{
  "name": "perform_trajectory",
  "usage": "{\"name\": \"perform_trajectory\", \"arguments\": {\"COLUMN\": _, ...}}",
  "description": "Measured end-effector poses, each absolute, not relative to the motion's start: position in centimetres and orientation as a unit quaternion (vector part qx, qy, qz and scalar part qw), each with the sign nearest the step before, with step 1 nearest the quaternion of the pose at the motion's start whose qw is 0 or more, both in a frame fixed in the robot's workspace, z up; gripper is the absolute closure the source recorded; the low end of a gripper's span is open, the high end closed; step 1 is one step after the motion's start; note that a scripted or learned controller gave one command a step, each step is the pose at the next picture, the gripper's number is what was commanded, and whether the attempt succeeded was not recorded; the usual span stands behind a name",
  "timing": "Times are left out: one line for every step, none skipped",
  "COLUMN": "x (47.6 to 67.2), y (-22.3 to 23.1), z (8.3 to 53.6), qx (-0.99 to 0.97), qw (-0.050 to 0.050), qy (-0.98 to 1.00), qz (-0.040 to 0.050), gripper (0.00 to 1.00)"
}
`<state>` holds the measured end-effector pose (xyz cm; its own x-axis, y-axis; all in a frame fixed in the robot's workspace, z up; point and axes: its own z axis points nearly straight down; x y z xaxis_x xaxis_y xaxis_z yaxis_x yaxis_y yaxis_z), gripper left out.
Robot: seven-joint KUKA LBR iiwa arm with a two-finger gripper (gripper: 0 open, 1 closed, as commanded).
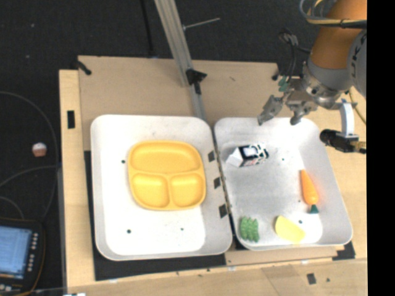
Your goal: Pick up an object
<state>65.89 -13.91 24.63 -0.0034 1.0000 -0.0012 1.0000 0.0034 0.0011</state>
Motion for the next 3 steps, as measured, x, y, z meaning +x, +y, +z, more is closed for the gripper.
{"name": "perform_trajectory", "arguments": {"x": 65.9, "y": -13.9, "z": 24.6, "qx": 0.706, "qw": 0.001, "qy": 0.708, "qz": -0.0004, "gripper": 0.0}}
{"name": "perform_trajectory", "arguments": {"x": 66.1, "y": -14.2, "z": 18.4, "qx": 0.707, "qw": -0.001, "qy": 0.707, "qz": -0.0023, "gripper": 0.0}}
{"name": "perform_trajectory", "arguments": {"x": 66.1, "y": -15.3, "z": 12.7, "qx": 0.708, "qw": 0.0, "qy": 0.706, "qz": -0.0015, "gripper": 0.0}}
